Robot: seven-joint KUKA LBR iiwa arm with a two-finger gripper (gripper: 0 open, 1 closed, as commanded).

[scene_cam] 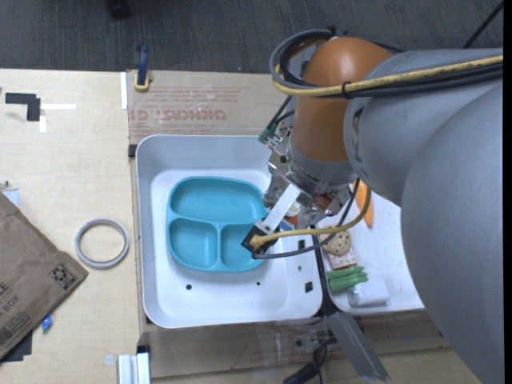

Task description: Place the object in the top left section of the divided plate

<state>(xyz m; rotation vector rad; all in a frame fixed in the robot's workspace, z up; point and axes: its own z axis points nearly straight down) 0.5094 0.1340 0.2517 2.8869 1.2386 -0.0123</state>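
Observation:
The blue divided plate [210, 224] lies in the left white bin [160, 294], with one wide section at the back and two smaller ones in front; all three look bare. My gripper [299, 211] hangs under the orange-banded wrist, over the wall between the two bins, just right of the plate's rim. The wrist hides what is under it. In the right bin [392, 222] I see an orange carrot-like piece [365, 202], a speckled cookie [340, 243], a green item [347, 279] and a white item [370, 296].
A grey tape ring [102, 242] and a brown paper bag [28, 282] lie on the wooden bench at the left. Cardboard [200, 104] sits behind the bins. The big grey arm covers most of the right bin.

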